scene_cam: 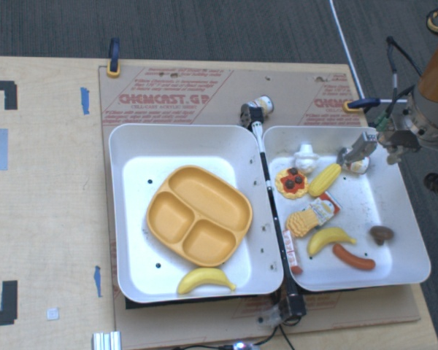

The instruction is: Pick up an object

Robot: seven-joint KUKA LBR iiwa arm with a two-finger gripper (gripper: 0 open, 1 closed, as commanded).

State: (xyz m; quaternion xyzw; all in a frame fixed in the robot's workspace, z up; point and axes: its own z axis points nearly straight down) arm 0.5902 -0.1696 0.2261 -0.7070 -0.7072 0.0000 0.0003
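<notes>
The right bin (401, 217) serves as the landmark here, since it holds the loose toy food the arm may choose from. Gathering the pieces in a shallow white bin keeps them from rolling off the desk (44, 195) and leaves them open to a reach from above. Inside it lie a corn cob (324, 179) near the upper middle, a small tart with berries (291, 182) just to the cob's left, a white piece (304, 155) near the bin's top edge, a waffle-like biscuit (301, 222) and a small packet (323, 209) in the middle, a banana (328, 239) below them, a red sausage (353, 257) toward the lower edge and a brown lump (382, 233) by the right wall. The left bin (124, 195), beside the right bin across the divider, carries a yellow divided plate (198, 215) and a second banana (205, 280), so it looks like the receiving side.

The claw (359, 156) hangs low over the upper part of the right bin, tilted in from the right. I cannot tell whether it is spread or closed. A pale rounded object (358, 166) sits right at its tip, touching or nearly so; nothing shows it gripped. This is probably the intended pick, with the corn cob just to its lower left as the nearest alternative.
</notes>
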